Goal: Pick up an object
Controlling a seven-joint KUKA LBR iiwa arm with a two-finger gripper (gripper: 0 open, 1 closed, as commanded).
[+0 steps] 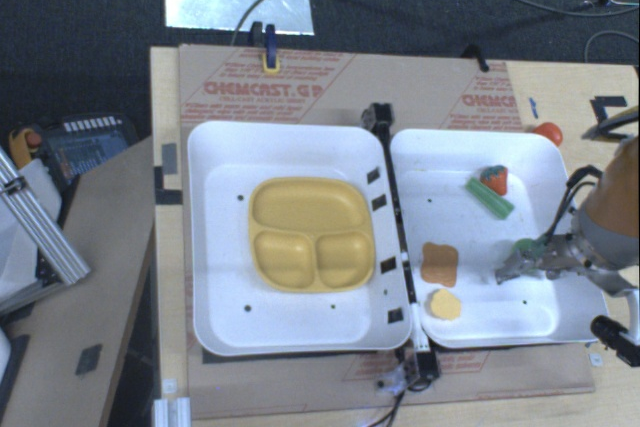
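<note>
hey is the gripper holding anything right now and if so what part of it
Cannot be told. The gripper sits low in the right bin, with a small green piece right beside it. The brown piece and the yellow piece lie apart from it.

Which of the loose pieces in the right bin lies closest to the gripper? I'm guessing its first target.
The green stick beside the orange-red piece looks slightly closer to the gripper than the brown slab and yellow disc.
</note>
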